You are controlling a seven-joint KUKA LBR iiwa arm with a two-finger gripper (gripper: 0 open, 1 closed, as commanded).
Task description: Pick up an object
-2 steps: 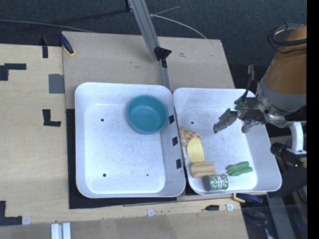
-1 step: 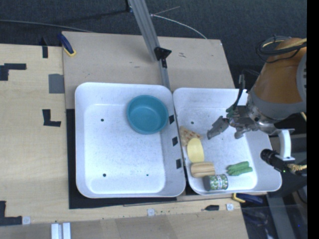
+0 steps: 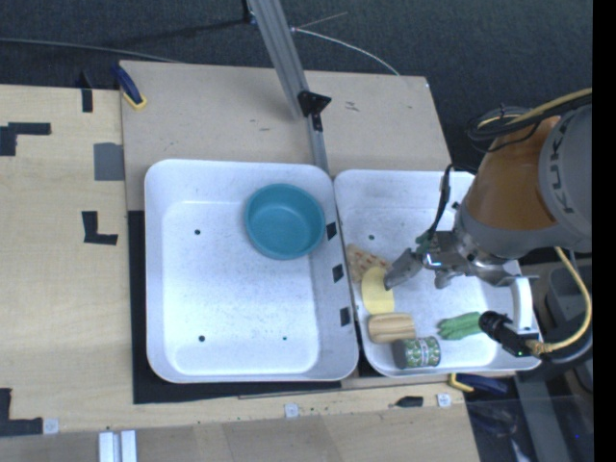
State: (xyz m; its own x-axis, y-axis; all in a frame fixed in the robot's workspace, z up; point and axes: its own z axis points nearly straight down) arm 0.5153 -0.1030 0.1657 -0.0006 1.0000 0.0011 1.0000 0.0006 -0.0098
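Grey metal fingers of the gripper [image 3: 402, 271] point left and down over the right bin [image 3: 385, 192], their tips just above the yellow block [image 3: 376, 291]. From this angle I cannot tell how far apart they stand, and nothing shows between them. The arm [image 3: 525, 195], grey with an orange band, covers the bin's right side, so that wall and whatever lies under the wrist are hidden.

Near the gripper, the right bin holds a cluster along its lower left part: one yellow block, one tan wooden cylinder [image 3: 390, 327] just below it and touching or nearly so, one small dark can [image 3: 418, 352] with a speckled label by the lower wall, and one green toy [image 3: 459, 324] to the right of the cylinder. A brownish, patterned piece [image 3: 361, 257] lies above the yellow block; its shape is hard to make out.

The left bin [image 3: 183, 296] holds one blue bowl [image 3: 284, 220], upright, near its upper right corner.
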